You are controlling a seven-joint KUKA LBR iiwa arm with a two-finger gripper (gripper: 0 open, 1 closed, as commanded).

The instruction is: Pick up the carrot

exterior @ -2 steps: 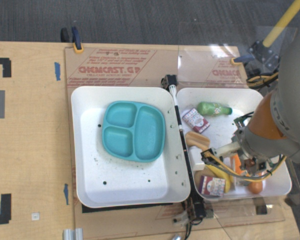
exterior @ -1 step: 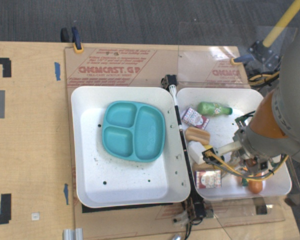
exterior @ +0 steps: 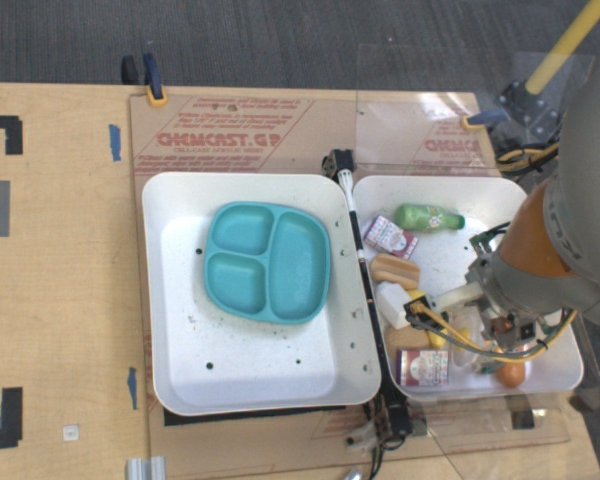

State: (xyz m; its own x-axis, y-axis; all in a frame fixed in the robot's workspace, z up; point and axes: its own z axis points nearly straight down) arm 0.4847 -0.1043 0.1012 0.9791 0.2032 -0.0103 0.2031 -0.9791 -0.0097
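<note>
- Slanted overhead look at a wooden surface (exterior: 60, 298) bearing two shallow white bins side by side: left bin (exterior: 180, 368) mid-frame, right bin (exterior: 560, 368) at lower right.
- One teal divided plate (exterior: 268, 263), three compartments, alone in the left bin.
- One grey arm with orange band (exterior: 530, 243) reaching in from the right edge, its wrist low over the right bin's lower half.
- Gripper (exterior: 500, 333) buried among yellow and black cables; state of the jaws impossible to tell, nothing visibly held.
- Likely the carrot (exterior: 512, 374): one small orange rounded piece at lower right of the right bin, just beside the front wall, partly hidden under the cables.
- Judged light, stiff and smooth, so prone to slipping or rolling; best taken across its narrow width near the middle, clear of the bin wall.
- Other items in the right bin, one of each: green bottle (exterior: 430, 217) at top, small pink-and-white packet (exterior: 388, 235), tan bun-like piece (exterior: 395, 270), red-and-white packet (exterior: 424, 368) at the bottom.
</note>
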